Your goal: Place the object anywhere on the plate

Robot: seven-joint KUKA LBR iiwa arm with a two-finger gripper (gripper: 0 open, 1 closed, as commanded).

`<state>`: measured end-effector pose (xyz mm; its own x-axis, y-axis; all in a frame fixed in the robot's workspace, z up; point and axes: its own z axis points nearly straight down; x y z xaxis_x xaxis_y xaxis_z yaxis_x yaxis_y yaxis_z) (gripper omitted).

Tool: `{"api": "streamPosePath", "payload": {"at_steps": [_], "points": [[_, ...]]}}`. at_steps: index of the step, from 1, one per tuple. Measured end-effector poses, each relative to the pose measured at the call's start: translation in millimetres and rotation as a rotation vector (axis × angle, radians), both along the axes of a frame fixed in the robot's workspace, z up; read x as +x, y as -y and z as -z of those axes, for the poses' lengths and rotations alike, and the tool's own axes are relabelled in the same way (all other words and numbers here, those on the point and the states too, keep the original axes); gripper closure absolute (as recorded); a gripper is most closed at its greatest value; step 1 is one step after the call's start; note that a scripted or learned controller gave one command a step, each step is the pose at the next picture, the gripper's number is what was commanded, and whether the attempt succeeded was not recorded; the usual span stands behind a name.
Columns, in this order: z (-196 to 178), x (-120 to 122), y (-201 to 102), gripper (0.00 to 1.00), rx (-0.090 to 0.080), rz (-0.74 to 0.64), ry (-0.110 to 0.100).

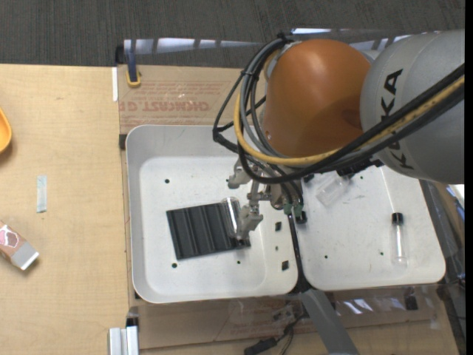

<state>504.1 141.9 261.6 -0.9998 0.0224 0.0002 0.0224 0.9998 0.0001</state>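
A dark ribbed rectangular plate (pixel 199 230) lies flat in the left white bin (pixel 148 191), a little below its middle. My gripper (pixel 245 224) hangs over the plate's right edge, under the arm's big orange band (pixel 318 95). A small pale, shiny piece (pixel 233 214) sits at that right edge, right beside the gripper; whether it is held is unclear. In the right bin (pixel 355 265) a clear tube with a black cap (pixel 399 239) lies near the right wall, and a clear plastic piece (pixel 329 191) lies near the arm.
Cables loop around the wrist above the wall between the two bins (pixel 294 251). On the wooden bench to the left lie a small grey strip (pixel 41 194), a wrapped item (pixel 16 247) and an orange object (pixel 3 132) at the edge. Cardboard (pixel 177 102) lies behind the bins.
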Motion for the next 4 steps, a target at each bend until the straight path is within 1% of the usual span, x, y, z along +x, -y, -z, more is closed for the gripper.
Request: {"api": "streamPosePath", "payload": {"at_steps": [1,2,3,4], "points": [[167,3,-89,0.00,0.005,0.162,0.006],[58,71,-85,0.00,-0.002,0.568,0.002],[149,69,-85,0.00,-0.005,1.029,0.000],[171,98,-72,0.00,-0.006,1.499,0.001]]}}
